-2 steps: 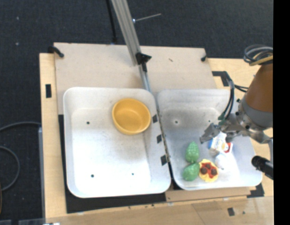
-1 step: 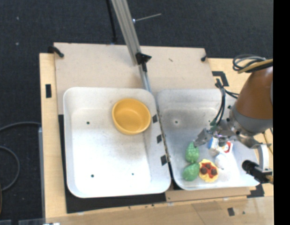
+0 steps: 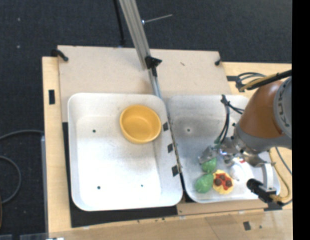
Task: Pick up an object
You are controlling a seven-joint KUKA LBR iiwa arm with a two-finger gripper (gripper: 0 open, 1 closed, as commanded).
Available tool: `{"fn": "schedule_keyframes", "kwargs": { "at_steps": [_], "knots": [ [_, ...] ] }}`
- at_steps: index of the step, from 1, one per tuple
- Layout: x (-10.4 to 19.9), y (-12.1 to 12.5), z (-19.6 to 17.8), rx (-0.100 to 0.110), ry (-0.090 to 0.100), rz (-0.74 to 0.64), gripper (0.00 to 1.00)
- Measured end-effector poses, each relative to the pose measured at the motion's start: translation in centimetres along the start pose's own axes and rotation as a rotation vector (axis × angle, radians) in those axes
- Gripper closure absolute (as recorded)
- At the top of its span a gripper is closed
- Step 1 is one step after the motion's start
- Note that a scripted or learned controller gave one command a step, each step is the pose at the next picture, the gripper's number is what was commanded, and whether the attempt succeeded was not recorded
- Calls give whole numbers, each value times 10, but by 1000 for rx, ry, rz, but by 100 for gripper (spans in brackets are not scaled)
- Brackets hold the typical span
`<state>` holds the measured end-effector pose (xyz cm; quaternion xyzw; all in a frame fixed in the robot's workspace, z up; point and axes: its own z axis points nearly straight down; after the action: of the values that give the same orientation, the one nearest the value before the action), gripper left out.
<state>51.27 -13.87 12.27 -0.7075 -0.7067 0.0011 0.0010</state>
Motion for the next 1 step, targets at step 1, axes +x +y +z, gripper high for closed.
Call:
{"fn": "schedule_keyframes", "kwargs": {
  "at_steps": [1],
  "knots": [
    [0, 3, -12, -9, 1, 4, 100]
  ]
}}
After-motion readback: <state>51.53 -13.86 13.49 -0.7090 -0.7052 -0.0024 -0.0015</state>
